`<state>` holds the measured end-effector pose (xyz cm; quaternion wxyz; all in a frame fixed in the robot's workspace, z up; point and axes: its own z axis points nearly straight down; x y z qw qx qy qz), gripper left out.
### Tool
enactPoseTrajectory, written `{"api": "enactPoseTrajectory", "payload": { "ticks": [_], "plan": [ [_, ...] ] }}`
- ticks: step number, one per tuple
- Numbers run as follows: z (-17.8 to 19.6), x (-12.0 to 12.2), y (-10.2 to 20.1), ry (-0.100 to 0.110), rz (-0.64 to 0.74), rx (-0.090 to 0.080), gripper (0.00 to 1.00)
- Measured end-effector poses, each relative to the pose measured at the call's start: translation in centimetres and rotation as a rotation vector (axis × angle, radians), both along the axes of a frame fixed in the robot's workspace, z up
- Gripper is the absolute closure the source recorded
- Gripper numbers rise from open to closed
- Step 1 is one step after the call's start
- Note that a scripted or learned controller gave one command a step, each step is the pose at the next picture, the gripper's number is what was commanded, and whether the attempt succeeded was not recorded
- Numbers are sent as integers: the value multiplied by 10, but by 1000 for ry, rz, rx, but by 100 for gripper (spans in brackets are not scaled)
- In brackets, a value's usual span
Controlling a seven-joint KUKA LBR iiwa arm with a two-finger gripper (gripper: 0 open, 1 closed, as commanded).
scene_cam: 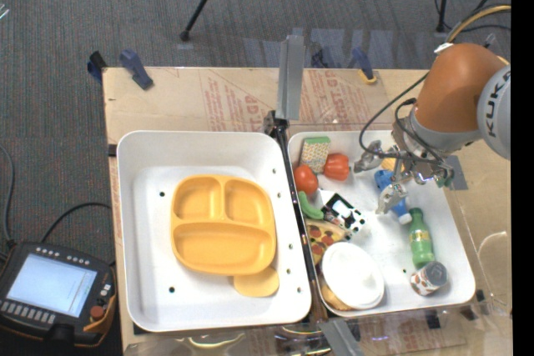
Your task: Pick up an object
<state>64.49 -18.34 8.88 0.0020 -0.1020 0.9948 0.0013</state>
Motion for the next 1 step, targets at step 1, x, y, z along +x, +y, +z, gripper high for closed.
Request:
{"api": "enactPoseTrajectory", "payload": {
  "ticks": [1],
  "plan": [
    [0, 1, -26, -1, 72, -2, 0]
  ]
}}
